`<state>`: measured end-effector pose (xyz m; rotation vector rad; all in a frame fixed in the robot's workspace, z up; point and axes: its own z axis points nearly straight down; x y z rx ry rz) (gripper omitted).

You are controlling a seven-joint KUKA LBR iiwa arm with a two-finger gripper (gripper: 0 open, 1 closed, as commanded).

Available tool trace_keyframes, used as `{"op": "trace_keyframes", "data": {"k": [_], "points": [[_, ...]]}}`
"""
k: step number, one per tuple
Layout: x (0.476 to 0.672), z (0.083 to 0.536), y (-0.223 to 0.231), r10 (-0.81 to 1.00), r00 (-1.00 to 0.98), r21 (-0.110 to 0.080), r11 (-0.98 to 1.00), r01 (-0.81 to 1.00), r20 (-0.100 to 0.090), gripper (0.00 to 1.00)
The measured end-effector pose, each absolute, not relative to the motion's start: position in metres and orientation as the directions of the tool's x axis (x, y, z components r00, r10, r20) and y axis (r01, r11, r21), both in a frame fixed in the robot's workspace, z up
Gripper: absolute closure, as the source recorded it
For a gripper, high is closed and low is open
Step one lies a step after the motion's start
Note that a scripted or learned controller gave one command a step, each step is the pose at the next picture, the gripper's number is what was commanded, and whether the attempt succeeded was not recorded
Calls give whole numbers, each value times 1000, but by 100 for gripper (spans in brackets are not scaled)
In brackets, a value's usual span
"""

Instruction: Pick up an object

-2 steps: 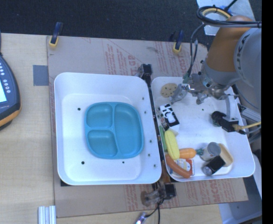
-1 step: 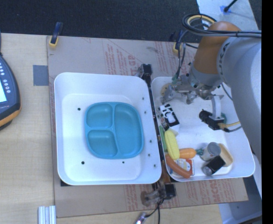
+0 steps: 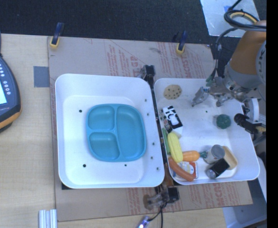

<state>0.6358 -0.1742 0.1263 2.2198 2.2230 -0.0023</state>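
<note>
While the gripper hangs spread and empty over the right bin, the green ball lies just beside it on bare floor: apparently light, smooth, prone to roll; best taken squarely across its middle.

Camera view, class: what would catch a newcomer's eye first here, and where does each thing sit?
The blue tray stands out most, alone in the middle of the left bin. Next comes the clutter along the right bin's near edge: a corn cob, a carrot and a can. The arm reaches in at upper right, its end effector over that bin's far side.
</note>
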Motion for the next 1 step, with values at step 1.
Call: {"op": "trace_keyframes", "data": {"k": [1], "points": [[604,130,-213,1000,-1,-4,1,1000,1,0]]}}
